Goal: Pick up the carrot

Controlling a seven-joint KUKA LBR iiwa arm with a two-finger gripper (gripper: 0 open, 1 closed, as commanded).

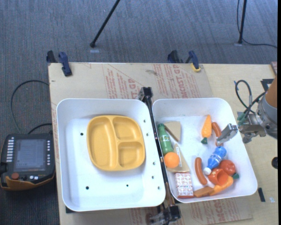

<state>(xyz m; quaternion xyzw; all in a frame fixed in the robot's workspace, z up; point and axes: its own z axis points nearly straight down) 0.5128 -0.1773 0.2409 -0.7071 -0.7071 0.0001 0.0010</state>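
Hovering just right of the carrot (pixel 206 125), my fingers (pixel 227 133) are gaping empty; I am risking grabbing the neighbouring sausage (pixel 216 129) instead.

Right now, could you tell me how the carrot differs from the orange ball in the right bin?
The carrot is long and tapered with a green end; the orange ball is round. The carrot lies near the bin's far middle, by a sausage; the ball sits at the left wall beside the green bottle. Both are orange.
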